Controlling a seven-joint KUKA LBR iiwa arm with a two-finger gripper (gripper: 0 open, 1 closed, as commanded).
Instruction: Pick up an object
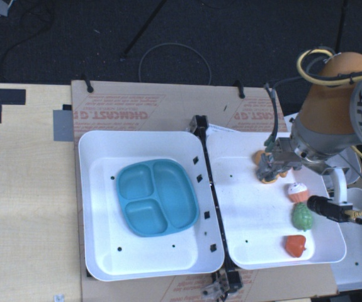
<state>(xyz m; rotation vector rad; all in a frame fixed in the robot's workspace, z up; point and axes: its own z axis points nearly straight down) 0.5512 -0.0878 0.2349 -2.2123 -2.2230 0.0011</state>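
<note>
Orange toy (267,168) sits low in the right bin (256,257) under the gripper (270,166); its grip cannot be told, so nothing looks lifted yet.

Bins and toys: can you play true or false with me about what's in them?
1. The blue divided plate lies in the left bin. True.
2. The gripper is over the left bin. False: it is over the right bin, at a small orange object.
3. A green toy lies between a cupcake-like toy and a red toy. True.
4. The red toy sits on the blue plate. False: it lies in the right bin, near its front corner.
</note>
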